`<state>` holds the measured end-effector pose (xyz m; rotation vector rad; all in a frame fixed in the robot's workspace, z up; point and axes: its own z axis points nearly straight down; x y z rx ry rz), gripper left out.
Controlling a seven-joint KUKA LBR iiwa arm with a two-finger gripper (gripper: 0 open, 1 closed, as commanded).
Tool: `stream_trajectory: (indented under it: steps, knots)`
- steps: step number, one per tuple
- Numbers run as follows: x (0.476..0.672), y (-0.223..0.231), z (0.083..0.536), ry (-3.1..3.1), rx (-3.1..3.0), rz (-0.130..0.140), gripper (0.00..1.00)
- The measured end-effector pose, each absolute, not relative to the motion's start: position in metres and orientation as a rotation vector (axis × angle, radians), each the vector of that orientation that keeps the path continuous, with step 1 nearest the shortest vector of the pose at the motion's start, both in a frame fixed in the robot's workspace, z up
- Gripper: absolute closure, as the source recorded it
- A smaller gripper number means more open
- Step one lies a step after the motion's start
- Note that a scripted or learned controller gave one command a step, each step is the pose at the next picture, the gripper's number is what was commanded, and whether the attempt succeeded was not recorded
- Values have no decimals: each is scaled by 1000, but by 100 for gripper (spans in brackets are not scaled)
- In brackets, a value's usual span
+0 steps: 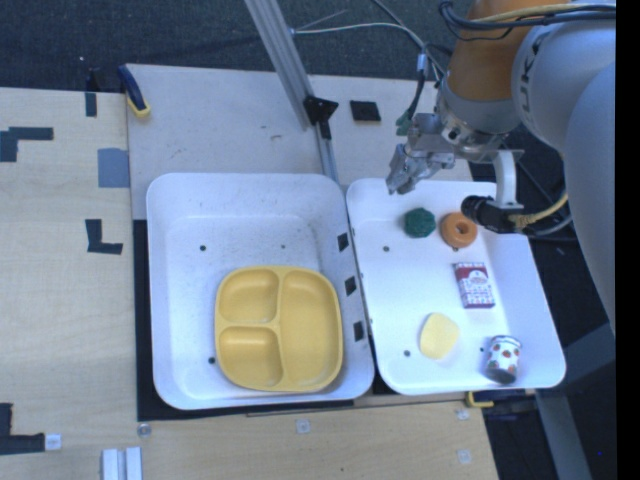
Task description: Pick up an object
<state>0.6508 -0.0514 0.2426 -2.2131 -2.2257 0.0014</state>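
The right bin (385,353) holds a green ball-like object (419,222), an orange ring (459,231), a red and white box (474,284), a pale yellow lump (439,335) and a small silver and red object (501,358). My gripper (403,177) hangs over the far left corner of this bin, just above and left of the green object. Nothing is seen between its fingers.
The left bin (180,228) holds a yellow divided plate (279,327) at its near side. A metal post (285,58) rises behind the bins. A blue and yellow clamp (133,92) sits at the bench's far left.
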Motion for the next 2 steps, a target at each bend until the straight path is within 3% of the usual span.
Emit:
stream_trajectory:
  steps: [2]
  knots:
    - [657, 62, 229, -2229, -2211, -1, 100]
